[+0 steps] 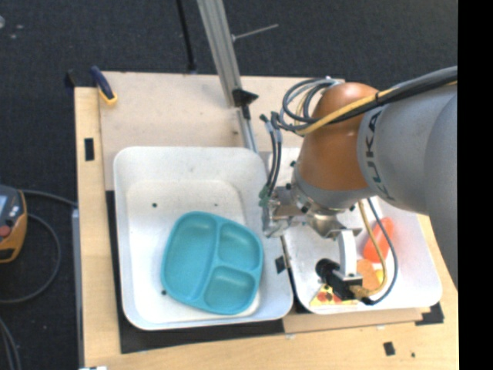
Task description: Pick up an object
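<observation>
Bench with 2 white bins

The wooden bench (pixel 91 206) bears 2 shallow white bins side by side: the left bin (pixel 139 168), and the right bin (pixel 420 272) beneath the arm.

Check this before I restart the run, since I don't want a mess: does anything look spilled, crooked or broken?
Nothing looks spilled or broken. The blue divided plate lies flat in the left bin, turned at an angle to the bin's sides. The arm hangs over the right bin, hiding much of the orange things there, so I can't judge them.
</observation>
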Controlling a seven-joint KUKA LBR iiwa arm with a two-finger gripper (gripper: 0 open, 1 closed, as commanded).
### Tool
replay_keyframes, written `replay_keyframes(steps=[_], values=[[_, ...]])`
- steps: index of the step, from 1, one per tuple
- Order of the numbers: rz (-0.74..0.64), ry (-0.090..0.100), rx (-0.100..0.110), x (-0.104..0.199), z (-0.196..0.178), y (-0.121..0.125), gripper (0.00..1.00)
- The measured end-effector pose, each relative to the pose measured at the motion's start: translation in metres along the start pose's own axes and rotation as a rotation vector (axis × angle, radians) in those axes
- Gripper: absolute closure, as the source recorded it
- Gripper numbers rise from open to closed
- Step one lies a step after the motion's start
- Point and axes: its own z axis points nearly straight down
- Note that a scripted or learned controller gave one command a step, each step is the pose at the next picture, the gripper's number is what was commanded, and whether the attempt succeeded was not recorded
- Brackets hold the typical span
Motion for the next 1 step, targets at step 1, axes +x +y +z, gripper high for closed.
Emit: replay_keyframes(steps=[1], values=[[-0.002, 0.000, -0.002, 0.0475, -0.0118, -0.0045, 1.00]])
